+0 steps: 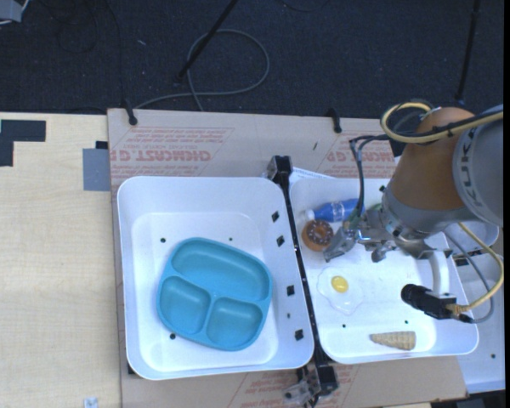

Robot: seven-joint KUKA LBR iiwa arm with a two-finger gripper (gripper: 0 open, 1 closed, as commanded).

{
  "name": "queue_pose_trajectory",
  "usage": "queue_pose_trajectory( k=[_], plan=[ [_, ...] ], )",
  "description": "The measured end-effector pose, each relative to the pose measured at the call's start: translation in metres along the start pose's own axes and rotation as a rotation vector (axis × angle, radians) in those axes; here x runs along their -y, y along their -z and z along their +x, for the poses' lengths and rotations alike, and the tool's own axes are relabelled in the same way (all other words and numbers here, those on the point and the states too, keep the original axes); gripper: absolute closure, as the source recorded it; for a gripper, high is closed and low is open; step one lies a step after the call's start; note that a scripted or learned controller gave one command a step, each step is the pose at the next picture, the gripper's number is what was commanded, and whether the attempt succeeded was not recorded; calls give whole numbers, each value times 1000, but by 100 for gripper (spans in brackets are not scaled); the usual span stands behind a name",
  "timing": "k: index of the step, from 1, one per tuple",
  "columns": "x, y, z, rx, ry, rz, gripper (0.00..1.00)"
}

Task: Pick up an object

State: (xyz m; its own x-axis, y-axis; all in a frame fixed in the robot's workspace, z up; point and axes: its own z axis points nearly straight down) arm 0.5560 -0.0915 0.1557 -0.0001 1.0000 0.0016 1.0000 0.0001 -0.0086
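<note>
In the right bin (459,338), my gripper (358,251) hangs low near the back, its fingers spread open with nothing between them. A brown frosted donut (316,235) lies just left of the left fingertip. Behind it, a blue bottle (335,209) lies on its side. A toy fried egg (340,286) sits in front of the gripper, slightly to its left. A tan cone-shaped wedge (393,340) lies near the bin's front wall.
The left bin (136,228) holds a blue divided plate (212,292). A black divider (291,253) runs between the two bins. The grey and orange arm (433,177) covers the right bin's back right part. A light wooden tabletop (42,270) stretches to the left.
</note>
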Motion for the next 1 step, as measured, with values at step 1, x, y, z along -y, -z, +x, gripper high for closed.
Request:
queue_pose_trajectory(
  k=[1],
  plan=[
    [5,-62,7,-1,0,1,0]
  ],
)
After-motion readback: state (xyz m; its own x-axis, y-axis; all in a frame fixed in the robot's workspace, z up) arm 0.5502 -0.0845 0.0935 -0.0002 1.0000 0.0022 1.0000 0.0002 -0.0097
